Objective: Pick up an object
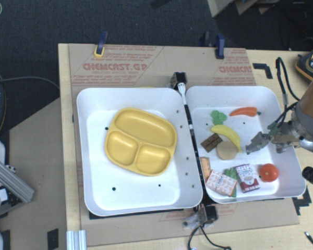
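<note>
While I can't tell the gripper's [252, 145] state, banana [227, 135] at its 9 o'clock looks light, stiff, slick; I'd grab mid-curve.

One fixed camera looks down at a slant on both white bins [88, 139].

A brown board [156, 61] on dark carpet [41, 14], clamped blue [219, 46] and yellow [99, 48].

"CHEMCAST GP" on brown board [120, 61]
</note>
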`<state>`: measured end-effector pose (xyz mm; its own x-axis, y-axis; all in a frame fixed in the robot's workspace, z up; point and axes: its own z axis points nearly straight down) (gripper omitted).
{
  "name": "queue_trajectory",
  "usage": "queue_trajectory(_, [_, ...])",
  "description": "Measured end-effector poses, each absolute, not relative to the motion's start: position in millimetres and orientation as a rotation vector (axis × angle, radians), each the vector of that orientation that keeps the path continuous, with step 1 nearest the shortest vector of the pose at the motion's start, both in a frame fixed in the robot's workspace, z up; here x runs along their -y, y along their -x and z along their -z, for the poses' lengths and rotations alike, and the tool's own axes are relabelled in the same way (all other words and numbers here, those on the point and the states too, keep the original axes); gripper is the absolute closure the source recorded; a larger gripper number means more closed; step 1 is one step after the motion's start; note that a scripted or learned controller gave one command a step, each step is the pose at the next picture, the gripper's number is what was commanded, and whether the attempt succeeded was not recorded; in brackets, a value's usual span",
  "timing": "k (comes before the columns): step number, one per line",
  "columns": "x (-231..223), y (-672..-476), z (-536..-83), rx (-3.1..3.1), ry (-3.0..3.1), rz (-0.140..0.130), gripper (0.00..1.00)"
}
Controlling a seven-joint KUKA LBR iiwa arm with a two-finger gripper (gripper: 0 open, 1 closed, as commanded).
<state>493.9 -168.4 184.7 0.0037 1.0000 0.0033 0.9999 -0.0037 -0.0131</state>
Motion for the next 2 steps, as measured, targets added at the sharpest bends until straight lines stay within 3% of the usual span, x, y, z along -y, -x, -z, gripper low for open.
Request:
queue_trajectory(1, [168.3,-497.0,-190.5,2.221,2.221,-0.001,0.00])
queue_trajectory(2, [171.7,-491.9,-146.4,2.217,2.218,-0.003,0.00])
